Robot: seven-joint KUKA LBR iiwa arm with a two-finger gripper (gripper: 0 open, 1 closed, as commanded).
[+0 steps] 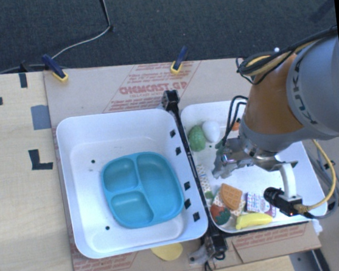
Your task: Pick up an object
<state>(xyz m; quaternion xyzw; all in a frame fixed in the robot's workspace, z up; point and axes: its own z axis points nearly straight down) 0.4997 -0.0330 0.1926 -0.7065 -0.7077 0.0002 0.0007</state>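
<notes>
The right bin [311, 212] holds several small items: a green rounded piece [196, 137] and a white egg-like one [210, 130] at the back, an orange waffle-like block [231, 196], a red and green piece [219, 213], a small printed packet [254, 202] and a yellow banana-like piece [253, 219] near the front. My gripper [224, 167] hangs low over the middle of this bin, just above the orange block. The arm's wrist covers most of it. No item shows between its fingers.
The left bin [76, 174] holds a blue divided plate [142, 188]. A black divider [185, 160] runs between the bins. A yellow disc [166, 252] lies on the cardboard in front of the left bin. Clamps and a cable sit at the back edge.
</notes>
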